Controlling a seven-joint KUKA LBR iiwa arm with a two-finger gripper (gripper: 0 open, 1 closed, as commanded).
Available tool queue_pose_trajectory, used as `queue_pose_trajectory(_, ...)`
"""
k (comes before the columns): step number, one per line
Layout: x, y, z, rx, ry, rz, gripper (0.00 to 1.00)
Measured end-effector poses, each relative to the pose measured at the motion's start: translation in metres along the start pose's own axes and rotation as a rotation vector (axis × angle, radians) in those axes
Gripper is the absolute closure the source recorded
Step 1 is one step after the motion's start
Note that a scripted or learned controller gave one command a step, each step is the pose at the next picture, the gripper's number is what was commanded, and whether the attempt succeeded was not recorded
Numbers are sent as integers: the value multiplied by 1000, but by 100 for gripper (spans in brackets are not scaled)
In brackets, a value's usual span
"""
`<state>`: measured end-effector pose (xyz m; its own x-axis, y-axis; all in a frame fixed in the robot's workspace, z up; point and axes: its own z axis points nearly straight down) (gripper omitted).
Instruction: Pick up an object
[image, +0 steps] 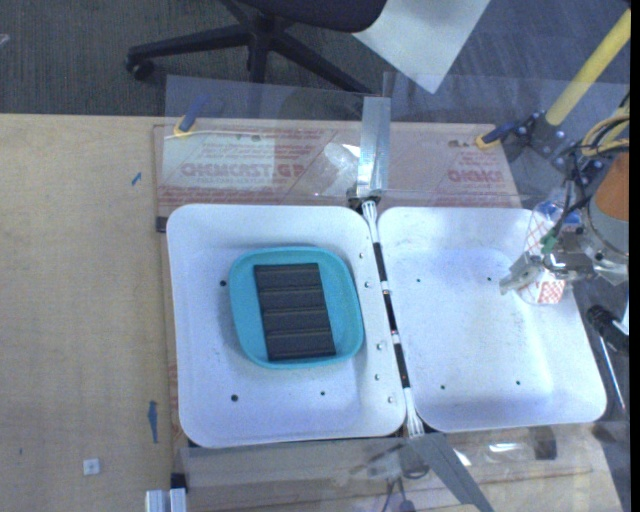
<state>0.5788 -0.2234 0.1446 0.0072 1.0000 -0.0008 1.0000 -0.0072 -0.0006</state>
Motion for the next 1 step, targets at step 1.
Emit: queue_pose_trajectory(1,56,-10,-25,6,2,117,100)
